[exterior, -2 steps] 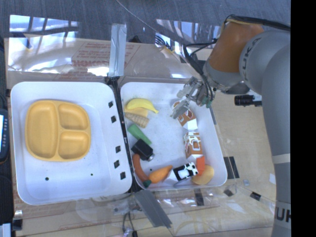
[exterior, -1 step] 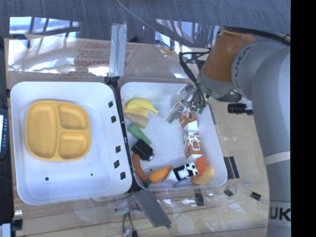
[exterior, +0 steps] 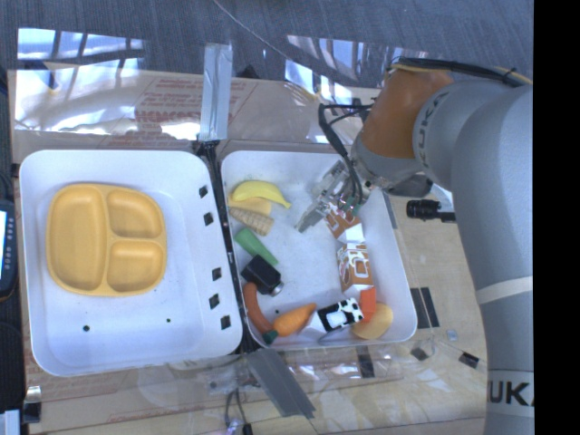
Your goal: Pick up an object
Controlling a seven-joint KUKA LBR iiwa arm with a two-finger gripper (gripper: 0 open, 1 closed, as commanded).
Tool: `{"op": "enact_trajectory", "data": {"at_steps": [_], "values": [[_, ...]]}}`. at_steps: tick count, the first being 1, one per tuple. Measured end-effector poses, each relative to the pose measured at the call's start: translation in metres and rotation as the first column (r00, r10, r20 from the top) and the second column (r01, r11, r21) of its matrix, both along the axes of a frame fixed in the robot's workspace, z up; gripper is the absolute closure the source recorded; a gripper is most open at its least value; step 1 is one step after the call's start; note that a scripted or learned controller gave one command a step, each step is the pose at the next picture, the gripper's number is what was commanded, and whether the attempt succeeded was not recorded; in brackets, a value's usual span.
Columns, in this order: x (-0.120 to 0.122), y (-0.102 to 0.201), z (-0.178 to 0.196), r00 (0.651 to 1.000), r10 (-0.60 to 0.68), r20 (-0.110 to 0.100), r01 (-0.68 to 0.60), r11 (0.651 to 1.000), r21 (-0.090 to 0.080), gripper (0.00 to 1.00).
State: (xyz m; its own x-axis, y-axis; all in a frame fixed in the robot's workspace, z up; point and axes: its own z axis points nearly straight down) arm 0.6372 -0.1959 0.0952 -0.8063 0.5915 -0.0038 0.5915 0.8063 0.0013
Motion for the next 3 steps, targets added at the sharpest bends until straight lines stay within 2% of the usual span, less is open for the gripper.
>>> {"op": "enact_trajectory", "data": {"at_steps": [1, 2, 3], "values": [[-0.035, 0.018, -0.002, 0.986, -0.167, -0.003, 0.167, 0.986, 0.001, 0.0], [-0.034, 0.019, 0.008, 0.987, -0.16, -0.002, 0.16, 0.987, 0.001, 1.0], [-0.131, 0.074, 0.046, 0.867, -0.499, -0.007, 0.499, 0.867, 0.002, 1.0]]}}
